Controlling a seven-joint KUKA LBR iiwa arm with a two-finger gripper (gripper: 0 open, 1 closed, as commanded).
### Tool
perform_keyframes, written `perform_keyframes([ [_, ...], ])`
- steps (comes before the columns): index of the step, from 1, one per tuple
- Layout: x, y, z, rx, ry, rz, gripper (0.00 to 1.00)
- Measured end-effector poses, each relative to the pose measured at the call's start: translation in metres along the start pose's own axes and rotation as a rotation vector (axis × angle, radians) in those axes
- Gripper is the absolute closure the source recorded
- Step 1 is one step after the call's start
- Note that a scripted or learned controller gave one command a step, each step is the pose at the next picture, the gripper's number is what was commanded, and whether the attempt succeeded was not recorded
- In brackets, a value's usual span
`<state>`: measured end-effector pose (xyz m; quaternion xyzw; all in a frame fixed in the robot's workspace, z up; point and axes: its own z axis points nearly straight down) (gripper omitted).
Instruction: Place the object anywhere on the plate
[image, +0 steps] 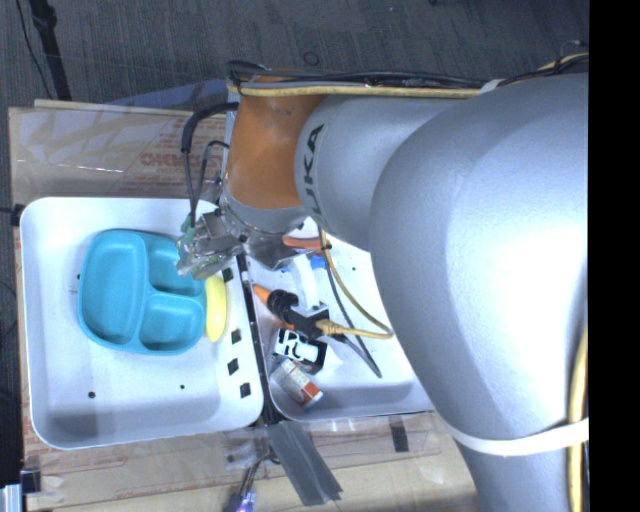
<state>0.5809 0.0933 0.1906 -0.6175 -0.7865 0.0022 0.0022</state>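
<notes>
In the left bin (60, 400) lies the blue plate (135, 290), a divided dish with three wells, resting toward the bin's upper half. Just beside the plate's right edge, on the bin floor, is a yellow object (215, 308), oval and lying lengthwise; it looks to be touching or nearly touching the plate's rim but not sitting on it. Above its upper end hangs the pincer (205, 248), at the plate's upper right corner. Whether the pincer is apart or together cannot be told from this slant, and nothing is plainly seen between its tips.

Further right, past the divider, the right bin (395, 375) holds a clutter: an orange-tipped marker (268, 297), a small bottle (295, 385) and other bits partly hidden under the grey arm (450, 200).

The risk, judged from this layout, is that the yellow object stays off the plate: a descent here could nudge it along the rim, or push the plate itself sideways.
</notes>
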Motion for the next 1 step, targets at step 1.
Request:
perform_keyframes([
  [1, -0.0004, 0.0, -0.0001, 0.0, 0.0, 0.001, 0.0],
])
